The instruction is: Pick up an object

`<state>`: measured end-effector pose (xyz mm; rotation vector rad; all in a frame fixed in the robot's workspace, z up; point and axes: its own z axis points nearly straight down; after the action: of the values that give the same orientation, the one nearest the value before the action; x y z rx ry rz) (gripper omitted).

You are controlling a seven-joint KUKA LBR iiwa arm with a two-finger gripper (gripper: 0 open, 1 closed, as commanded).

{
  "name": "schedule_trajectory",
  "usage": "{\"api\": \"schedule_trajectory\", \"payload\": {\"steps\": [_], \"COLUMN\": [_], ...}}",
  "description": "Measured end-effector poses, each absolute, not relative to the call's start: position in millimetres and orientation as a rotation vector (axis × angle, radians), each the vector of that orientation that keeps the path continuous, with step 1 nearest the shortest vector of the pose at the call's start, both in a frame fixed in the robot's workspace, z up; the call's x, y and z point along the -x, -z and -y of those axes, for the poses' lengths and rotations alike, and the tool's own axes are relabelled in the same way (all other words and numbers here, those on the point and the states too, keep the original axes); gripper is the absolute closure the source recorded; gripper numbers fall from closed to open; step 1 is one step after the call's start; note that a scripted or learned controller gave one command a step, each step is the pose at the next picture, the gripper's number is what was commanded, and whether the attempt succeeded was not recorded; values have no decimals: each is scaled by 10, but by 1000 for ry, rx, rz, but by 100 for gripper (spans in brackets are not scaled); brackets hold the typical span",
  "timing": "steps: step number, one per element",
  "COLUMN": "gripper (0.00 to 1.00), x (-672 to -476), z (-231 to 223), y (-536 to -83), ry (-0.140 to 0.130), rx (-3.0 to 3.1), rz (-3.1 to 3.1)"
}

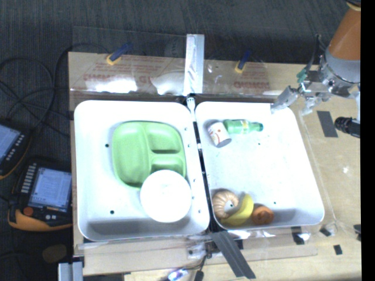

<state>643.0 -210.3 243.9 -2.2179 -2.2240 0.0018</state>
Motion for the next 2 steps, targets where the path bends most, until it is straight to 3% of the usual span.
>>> {"api": "schedule_trajectory", "payload": {"steps": [1, 2], "gripper": [0, 0], "x": [-5699, -5105], "z": [2226, 1262], "y": [-1427, -1253], "ry": [-4, -1], "rx": [2163, 2006], "rz": [2273, 2415]}}
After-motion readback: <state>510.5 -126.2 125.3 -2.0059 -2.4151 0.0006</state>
